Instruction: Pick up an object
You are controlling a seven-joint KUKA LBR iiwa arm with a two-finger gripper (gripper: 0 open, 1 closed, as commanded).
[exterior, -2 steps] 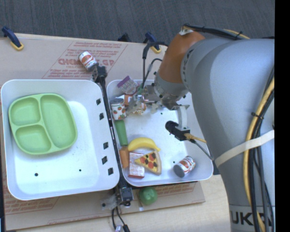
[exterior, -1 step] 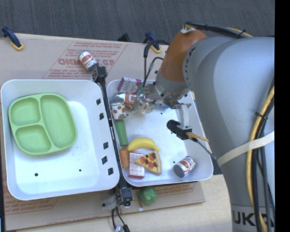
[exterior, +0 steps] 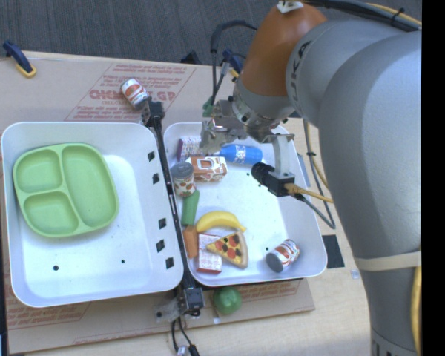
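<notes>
My gripper [exterior: 213, 138] hangs over the far end of the right bin [exterior: 300, 225], just above a small brown-and-white carton [exterior: 208, 169]. A blue bottle [exterior: 241, 153] lies right beside the gripper. A grey can [exterior: 182, 178] stands left of the carton, against the bin's left wall. Nearer the front lie a green cucumber [exterior: 190, 207], a banana [exterior: 220, 220], a carrot [exterior: 190, 241], a pizza slice [exterior: 231, 248], a red-and-white packet [exterior: 209, 263] and a soda can [exterior: 284, 254] on its side. I see nothing held in the gripper.
The left bin [exterior: 133, 262] holds a green divided plate [exterior: 65, 189]. A soda can [exterior: 135, 93] lies on the cardboard behind the bins. A green round thing [exterior: 226, 300] sits outside the right bin's front edge. The grey arm covers the right side.
</notes>
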